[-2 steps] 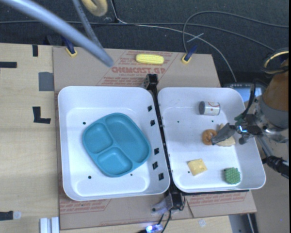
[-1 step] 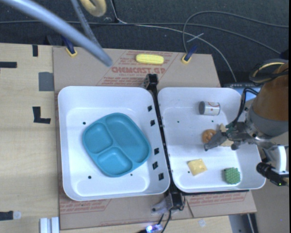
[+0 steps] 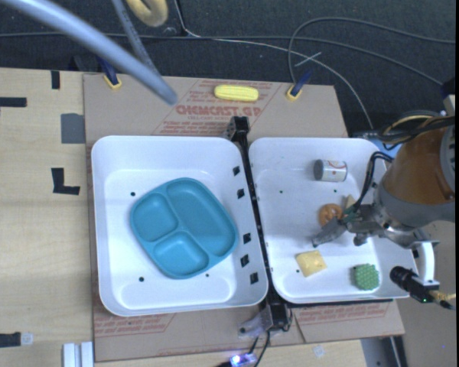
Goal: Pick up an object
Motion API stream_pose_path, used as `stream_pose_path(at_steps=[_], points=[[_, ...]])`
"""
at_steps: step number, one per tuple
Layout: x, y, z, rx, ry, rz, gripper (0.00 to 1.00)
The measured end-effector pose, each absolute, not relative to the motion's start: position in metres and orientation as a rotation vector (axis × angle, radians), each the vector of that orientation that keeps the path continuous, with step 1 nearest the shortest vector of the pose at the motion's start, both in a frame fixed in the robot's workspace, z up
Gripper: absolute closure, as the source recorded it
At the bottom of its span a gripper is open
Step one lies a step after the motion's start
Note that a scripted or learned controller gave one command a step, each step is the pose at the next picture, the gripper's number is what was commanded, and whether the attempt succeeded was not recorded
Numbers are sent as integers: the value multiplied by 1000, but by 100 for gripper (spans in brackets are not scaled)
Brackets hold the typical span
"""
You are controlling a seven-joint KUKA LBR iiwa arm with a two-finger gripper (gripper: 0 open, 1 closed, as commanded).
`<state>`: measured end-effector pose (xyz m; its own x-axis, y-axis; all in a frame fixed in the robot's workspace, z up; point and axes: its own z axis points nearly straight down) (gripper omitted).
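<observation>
text: red print on brown cardboard sheet (image 3: 206, 113), unreadable
left white bin (image 3: 107, 228): blue three-compartment plastic tray (image 3: 183, 226)
right white bin (image 3: 291, 155): grey can (image 3: 330, 170), orange lump (image 3: 330, 213), yellow block (image 3: 311, 263), green scrubber (image 3: 365, 276)
my gripper (image 3: 333, 232): beside orange lump, grip state can't tell

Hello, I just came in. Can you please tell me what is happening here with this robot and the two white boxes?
A robot arm reaches from the right into the right bin. Its gripper is low, right beside a small orange object. A yellow piece, a green piece and a small can also lie in that bin. The left bin holds a blue divided plate. Nothing looks lifted yet.
</observation>
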<state>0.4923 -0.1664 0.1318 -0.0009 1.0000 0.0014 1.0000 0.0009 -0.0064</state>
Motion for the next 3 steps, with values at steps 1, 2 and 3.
stream_pose_path(at_steps=[1,2,3], points=[[493,-166,144,-2218,-2221,2,100],[504,-171,195,-2223,-2226,-2,100],[513,-173,254,-2223,-2227,-3,100]])
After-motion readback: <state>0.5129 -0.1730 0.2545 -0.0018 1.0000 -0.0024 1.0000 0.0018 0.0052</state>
